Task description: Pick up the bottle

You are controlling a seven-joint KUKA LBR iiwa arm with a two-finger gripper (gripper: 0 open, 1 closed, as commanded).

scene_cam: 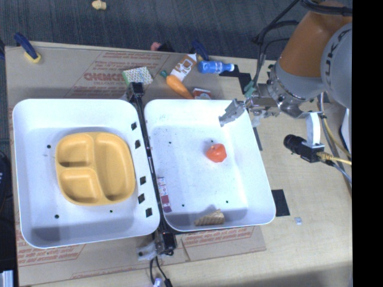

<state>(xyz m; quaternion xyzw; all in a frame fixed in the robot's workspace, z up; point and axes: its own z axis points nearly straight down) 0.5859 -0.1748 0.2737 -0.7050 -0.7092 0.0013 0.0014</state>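
cone (pixel 209 218) at near rim — tool (pixel 230 112) over far rim.

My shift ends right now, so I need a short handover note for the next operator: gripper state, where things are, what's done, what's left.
Gripper: above the right bin's top right corner, holding nothing visible.
Bottle: blue, lying on the cardboard behind the right bin, beside an orange carrot-like toy.
Right bin holds a red toy and a tan item; left bin holds a yellow divided tray.
Done: nothing yet.
Left: reach the bottle, grasp, lift.
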